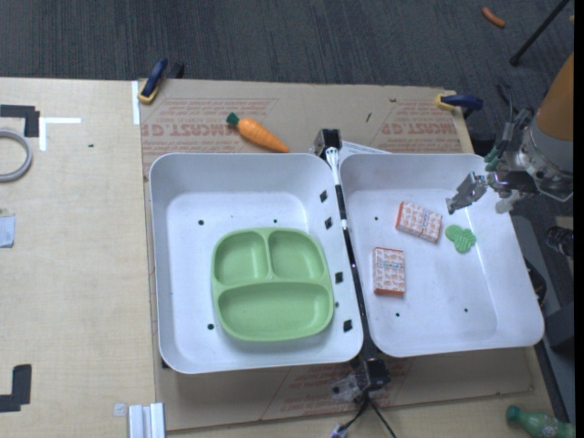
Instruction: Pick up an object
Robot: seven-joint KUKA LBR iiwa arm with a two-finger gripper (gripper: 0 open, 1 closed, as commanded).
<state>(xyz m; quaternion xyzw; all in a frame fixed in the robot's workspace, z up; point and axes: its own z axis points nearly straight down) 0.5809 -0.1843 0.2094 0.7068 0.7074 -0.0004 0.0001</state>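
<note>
Arm [557,130] low over right bin's [511,327] far corner, end effector [470,194] spread, gripping nothing, above green toy [462,239].

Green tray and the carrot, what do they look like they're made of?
Green tray: likely moulded plastic, smooth with a soft sheen, one even colour, rounded compartment walls. Carrot: probably a plastic or rubber toy, uniform orange with a green stub; too small to tell further.
</note>
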